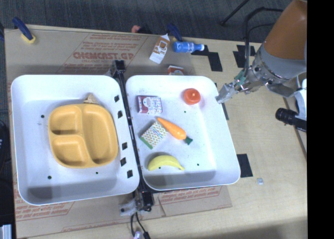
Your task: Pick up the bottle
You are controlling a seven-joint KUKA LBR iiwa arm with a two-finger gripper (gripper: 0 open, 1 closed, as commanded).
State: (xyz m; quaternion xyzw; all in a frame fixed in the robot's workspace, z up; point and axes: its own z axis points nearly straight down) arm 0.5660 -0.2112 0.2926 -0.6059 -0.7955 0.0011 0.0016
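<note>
Right bin [225,149], contents near to far: yellow banana [165,163] at its front; patterned packet [154,134]; orange carrot [174,129]; small carton [148,105]; red-orange round item [191,96] at its back. Gripper [227,93]: just off the bin's back right corner; finger state cannot be told. Blue bottle [185,47]: lying on the bench beyond the bin's far rim.
</note>
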